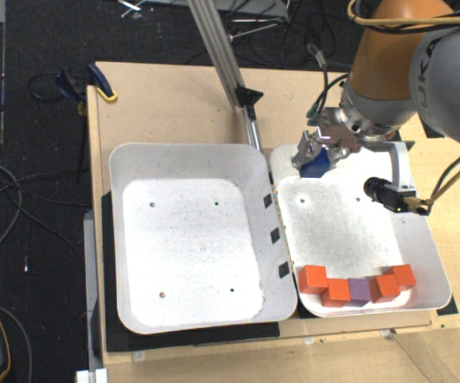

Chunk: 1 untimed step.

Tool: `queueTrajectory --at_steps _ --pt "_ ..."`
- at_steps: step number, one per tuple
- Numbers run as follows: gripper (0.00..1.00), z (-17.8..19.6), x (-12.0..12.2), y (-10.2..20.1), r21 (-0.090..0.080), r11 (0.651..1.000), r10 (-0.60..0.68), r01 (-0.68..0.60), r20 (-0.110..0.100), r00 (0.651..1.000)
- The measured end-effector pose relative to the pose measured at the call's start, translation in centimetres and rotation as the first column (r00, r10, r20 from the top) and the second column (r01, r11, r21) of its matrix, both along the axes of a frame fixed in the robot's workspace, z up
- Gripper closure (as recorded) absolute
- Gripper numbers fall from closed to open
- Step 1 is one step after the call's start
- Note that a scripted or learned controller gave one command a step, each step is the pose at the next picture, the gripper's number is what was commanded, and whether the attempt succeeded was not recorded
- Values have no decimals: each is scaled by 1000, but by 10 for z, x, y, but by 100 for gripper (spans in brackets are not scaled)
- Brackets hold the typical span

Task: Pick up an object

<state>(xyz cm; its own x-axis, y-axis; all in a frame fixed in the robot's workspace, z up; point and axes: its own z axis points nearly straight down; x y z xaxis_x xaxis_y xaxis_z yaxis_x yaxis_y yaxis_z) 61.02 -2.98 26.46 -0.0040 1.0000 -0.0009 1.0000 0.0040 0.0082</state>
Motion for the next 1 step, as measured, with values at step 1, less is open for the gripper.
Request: queueTrajectory --at_steps 1 --pt "100 11 46 86 4 1000 6 -6 -2 1000"
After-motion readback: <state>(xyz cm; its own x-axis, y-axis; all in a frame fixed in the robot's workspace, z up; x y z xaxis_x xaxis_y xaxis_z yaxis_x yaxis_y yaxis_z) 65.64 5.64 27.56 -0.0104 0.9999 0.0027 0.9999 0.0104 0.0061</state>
